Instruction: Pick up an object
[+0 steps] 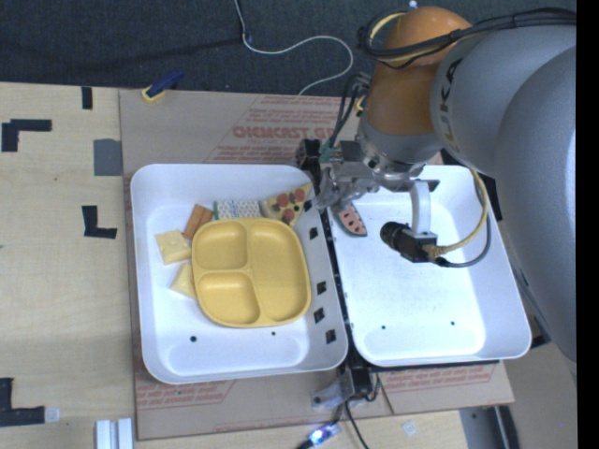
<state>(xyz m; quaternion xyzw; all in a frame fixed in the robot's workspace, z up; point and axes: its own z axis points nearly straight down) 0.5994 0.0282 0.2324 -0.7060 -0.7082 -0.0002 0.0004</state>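
Hanging low over the dividing wall just right of the yellow divided plate (251, 271), the gripper (348, 215) seems placed to reach the small brown object (352, 221) beside it, though whether its jaws are open I cannot tell.

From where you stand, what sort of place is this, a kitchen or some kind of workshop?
Most likely a robotics lab bench, not a kitchen. A grey and orange arm reaches over two white bins, cables trail across the bench, and a yellow divided plate lies in the left bin.
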